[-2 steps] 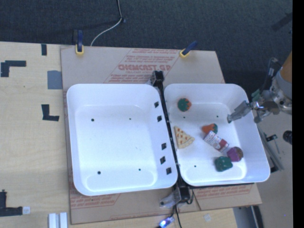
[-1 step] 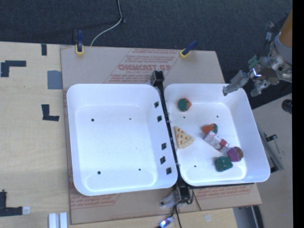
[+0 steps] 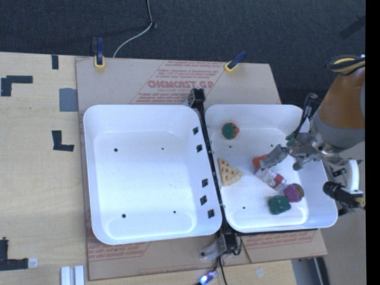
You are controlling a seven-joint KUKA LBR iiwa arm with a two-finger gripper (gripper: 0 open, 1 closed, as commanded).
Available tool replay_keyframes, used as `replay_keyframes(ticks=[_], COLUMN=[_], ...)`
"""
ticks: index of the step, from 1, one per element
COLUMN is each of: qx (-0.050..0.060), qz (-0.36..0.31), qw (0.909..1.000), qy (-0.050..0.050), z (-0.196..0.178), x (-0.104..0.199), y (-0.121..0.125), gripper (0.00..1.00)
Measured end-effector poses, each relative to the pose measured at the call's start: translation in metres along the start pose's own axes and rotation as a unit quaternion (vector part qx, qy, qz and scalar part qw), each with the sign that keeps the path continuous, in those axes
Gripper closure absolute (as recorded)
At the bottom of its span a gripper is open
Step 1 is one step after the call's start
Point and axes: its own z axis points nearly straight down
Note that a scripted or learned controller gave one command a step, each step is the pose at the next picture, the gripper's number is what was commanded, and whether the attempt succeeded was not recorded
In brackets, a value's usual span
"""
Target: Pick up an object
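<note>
Camera view: gripper (image 3: 268,161) hangs low in the right bin (image 3: 261,114); its finger state cannot be told. Directly beneath and touching lie an orange piece (image 3: 259,160) and a red-white packet (image 3: 271,177), long axis running toward lower right. Purple object (image 3: 293,191) and green object (image 3: 278,205) sit beyond.

Looked like a robotics lab: two white bins (image 3: 95,120) clamped on a cardboard sheet (image 3: 172,79) atop a wooden bench (image 3: 35,171), black tape marks (image 3: 59,140), a trailing cable (image 3: 133,39).
</note>
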Motion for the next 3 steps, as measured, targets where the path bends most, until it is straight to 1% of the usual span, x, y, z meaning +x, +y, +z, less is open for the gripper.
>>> replay_keyframes(ticks=[1, 2, 3], qx=[-0.008, -0.010, -0.008], qz=[-0.003, -0.005, -0.003], qw=[1.0000, 0.9999, 1.0000], qy=[-0.002, -0.001, -0.002], z=[0.066, 0.061, 0.051], x=[0.001, 0.058, 0.054], y=[0.085, 0.137, 0.135], gripper=[0.00, 0.00, 1.00])
